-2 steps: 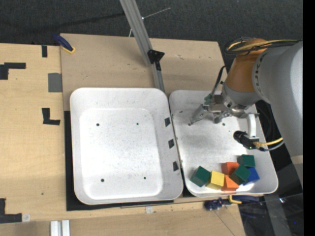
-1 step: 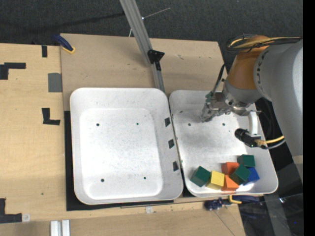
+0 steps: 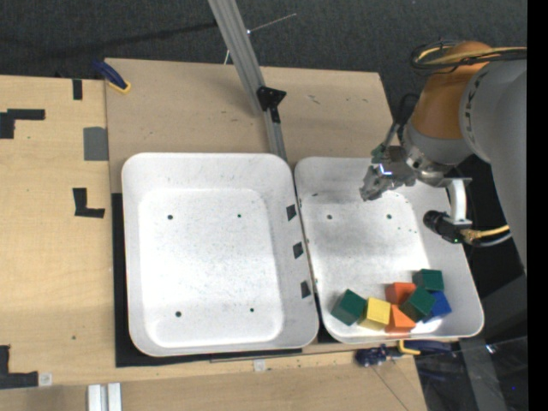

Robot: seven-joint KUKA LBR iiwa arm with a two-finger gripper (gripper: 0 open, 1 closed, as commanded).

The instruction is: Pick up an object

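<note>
Hovering over the right bin far end, gripper state unclear to me; needed lowering squarely onto the blocks nearside.

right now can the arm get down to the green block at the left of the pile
Probably yes. The green block sits at the pile's left edge in the right bin, with bare floor beside it and nothing above. The gripper hangs over the bin's far end, apart from the blocks.
</note>
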